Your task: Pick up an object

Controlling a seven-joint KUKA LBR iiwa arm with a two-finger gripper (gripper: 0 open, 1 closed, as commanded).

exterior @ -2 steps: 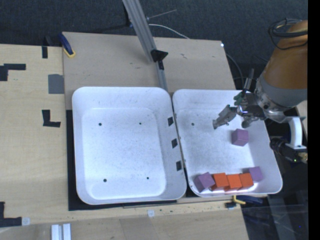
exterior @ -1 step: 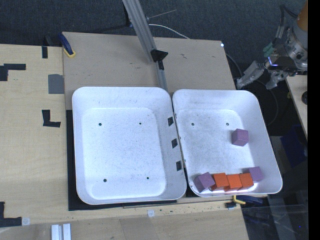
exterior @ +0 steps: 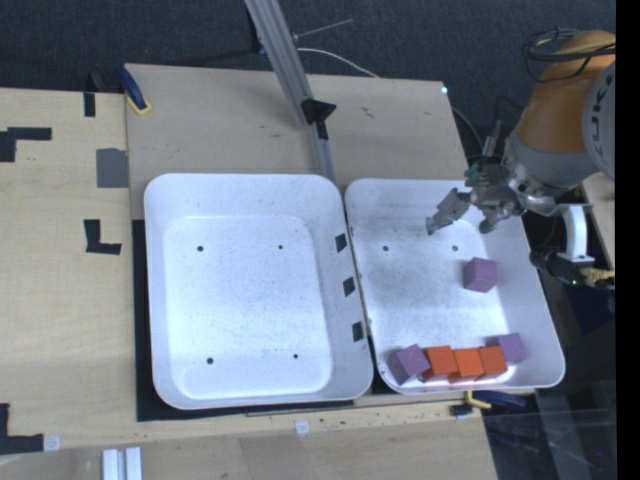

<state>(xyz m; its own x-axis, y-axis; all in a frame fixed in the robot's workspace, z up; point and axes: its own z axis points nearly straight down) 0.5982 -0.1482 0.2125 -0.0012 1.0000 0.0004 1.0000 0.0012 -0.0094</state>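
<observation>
overhead, the gripper (exterior: 462, 216) hangs above the upper part of the right bin (exterior: 400, 208) with its fingers spread apart, gripping nothing. a purple cube (exterior: 480, 274) sits alone just below it on the bin floor. along the near rim lie two more purple blocks (exterior: 408, 363) flanking orange blocks (exterior: 465, 362).

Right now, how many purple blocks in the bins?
3, all in the right bin: lone purple block mid-bin; left purple block and right purple block ending the near-edge row. None visibly hidden.
</observation>
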